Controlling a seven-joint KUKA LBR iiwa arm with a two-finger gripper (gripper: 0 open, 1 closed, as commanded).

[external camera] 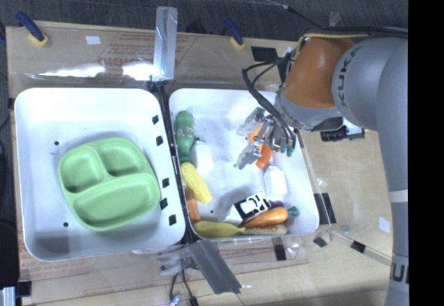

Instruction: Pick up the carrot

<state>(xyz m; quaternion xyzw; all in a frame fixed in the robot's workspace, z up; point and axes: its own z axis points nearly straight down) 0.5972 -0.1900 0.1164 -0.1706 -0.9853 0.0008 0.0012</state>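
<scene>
The carrot (267,216), orange with a green top, lies along the front wall of the right bin (229,100), next to a black-and-white block (251,205). My gripper (247,140) hangs over the middle-right of that bin, well behind the carrot and apart from it. Its two silvery fingers (244,159) stand open, pointing left. A small orange piece (263,154) shows close to the base of the fingers; I cannot tell whether it touches them.
The right bin also holds a green bottle-like item (184,128), a corn cob (195,182), a banana (216,229), a white bottle (275,180) and another orange piece (192,209). A green divided plate (109,181) sits in the left bin (41,110).
</scene>
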